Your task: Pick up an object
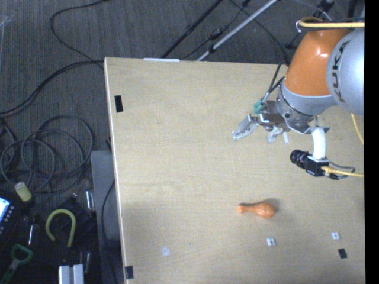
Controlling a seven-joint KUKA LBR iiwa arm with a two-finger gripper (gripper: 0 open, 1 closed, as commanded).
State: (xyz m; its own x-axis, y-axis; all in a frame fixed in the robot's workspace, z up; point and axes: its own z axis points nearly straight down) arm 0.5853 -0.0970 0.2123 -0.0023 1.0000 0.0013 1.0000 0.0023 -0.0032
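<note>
A small orange gourd-shaped object (259,209) lies on its side on the tan bench top (177,158), its narrow end pointing left. My gripper (256,134) hangs at the end of the grey and orange arm, up and slightly left of the object and well apart from it. Its silver fingers (240,132) are spread open, and nothing is between them.
A black plug on a yellow cable (308,161) dangles below the wrist. Small black tags (118,103) and white markers (270,241) dot the bench. The bench's left edge (112,176) drops to a floor strewn with cables (47,152) and tools.
</note>
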